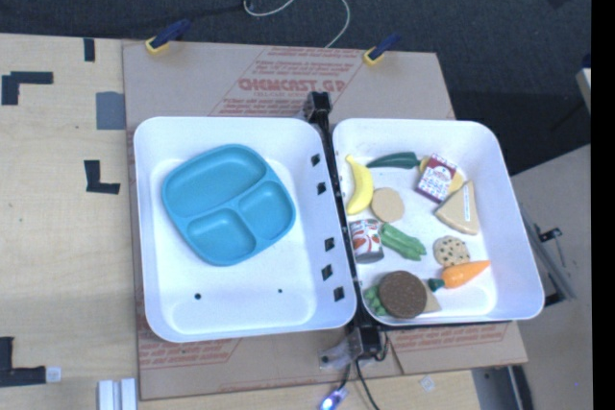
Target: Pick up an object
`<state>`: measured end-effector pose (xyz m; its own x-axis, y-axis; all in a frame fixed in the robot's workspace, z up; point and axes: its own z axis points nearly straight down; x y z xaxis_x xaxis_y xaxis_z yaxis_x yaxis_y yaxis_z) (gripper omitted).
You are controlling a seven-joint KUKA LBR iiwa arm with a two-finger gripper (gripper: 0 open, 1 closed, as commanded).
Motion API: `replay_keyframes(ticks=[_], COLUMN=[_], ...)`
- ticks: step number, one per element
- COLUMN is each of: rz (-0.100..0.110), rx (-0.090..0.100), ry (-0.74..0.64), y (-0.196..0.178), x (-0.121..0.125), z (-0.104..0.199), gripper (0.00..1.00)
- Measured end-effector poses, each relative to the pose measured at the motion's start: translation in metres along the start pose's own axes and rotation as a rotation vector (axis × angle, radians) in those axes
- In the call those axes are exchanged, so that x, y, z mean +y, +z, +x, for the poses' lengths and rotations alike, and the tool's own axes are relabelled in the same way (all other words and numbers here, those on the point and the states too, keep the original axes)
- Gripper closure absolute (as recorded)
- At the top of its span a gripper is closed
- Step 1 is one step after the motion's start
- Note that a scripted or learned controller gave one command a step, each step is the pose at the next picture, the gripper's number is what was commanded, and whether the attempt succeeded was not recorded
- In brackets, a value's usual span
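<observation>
**Two bins on the bench, toy food all in the right one**

You see the brown cardboard sheet (288, 82) lying under two shallow white plastic bins, which touch each other along the middle. The left white bin (231, 307) holds a light-blue plastic plate with three compartments (228, 203), placed toward its far left part.

The right white bin (500, 206) holds the small toy food pieces you may pick — all of them lie loose on its floor. Near the front edge is the round dark-brown burger patty (402, 294). Along the dividing wall lies the curved yellow banana (359, 185), with the round tan cookie (387, 205) just beside it and the small red-and-white can (366, 240) below it. Further right are the pale wedge of sandwich (461, 208) and the orange carrot (465, 274).

As for the tool, I cannot tell its state.
</observation>
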<state>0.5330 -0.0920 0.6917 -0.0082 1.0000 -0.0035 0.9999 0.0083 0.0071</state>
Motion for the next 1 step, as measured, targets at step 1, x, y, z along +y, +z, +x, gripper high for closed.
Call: replay_keyframes(ticks=[1], rz=[-0.001], rx=[0.001], ry=[-0.001], y=[-0.0101], x=[0.0004], z=[0.0005], gripper=[1.00])
